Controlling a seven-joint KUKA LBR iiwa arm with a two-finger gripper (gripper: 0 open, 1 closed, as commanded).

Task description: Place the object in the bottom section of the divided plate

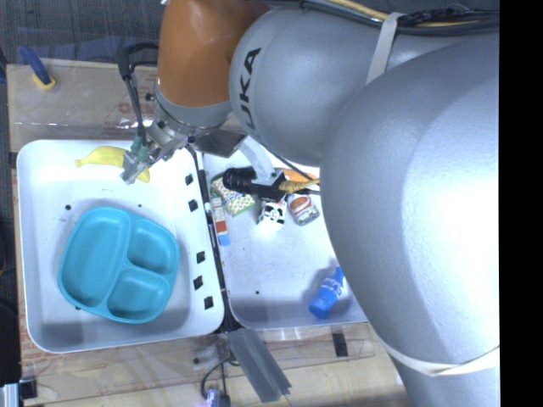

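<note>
**Reaching for the banana, plate still waiting**

The big grey arm (399, 159) fills the right side and the top of the frame. Its orange band (195, 49) sits near the top middle. Below the band, the arm gets thin and ends at the gripper (136, 166), in the upper left part of the frame.

The left bin (38, 227) takes up the lower left. The right bin (271, 303) lies beside it, partly under the arm.

In the left bin sits the blue divided plate (119, 265). It has three parts, and all three look bare. The part nearest the bottom of the frame is where the object should go.

The yellow banana (106, 157) lies in the top corner of the left bin, well apart from the plate. It looks small, curved and smooth, and it rests flat on the white floor. The gripper tip is right at the banana's right end, touching it or just above it. I think this is the picking-up step, so the placing step is not yet done.

The claw is small and grey against the white here, so I cannot tell if it is released or clenched, or if it has the banana.

Next, the claw needs a firm hold on the banana. Then it must lift it, carry it down the frame, and set it in the bottom part of the plate.

The right bin holds a blue bottle (327, 295) and a heap of small toys (263, 197).
</note>
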